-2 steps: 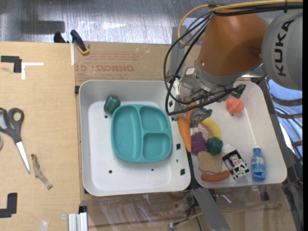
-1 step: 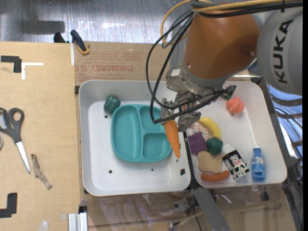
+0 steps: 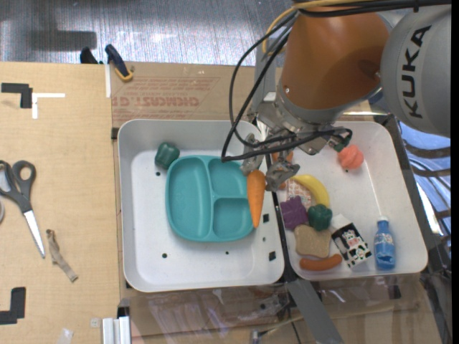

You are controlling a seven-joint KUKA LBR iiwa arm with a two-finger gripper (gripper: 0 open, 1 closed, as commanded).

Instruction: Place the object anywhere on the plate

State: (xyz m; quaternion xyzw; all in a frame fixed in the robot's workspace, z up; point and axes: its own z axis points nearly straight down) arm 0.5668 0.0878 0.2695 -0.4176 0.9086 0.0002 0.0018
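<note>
- The gripper point(image 3: 264, 172) hangs over the teal plate's point(image 3: 204, 206) right edge; a toy carrot point(image 3: 255, 197) hangs below, though an actual pinch cannot be told.
- Next: shift left, then release it.

Just one camera here, mounted above the bench and looking down at a slant. It takes in both white bins: left bin point(image 3: 136, 256) and right bin point(image 3: 401, 192) side by side, plus the cardboard sheet point(image 3: 57, 213) off to the left. The arm point(image 3: 337, 56) comes in from the right, close under the lens, so it looms large.
</note>
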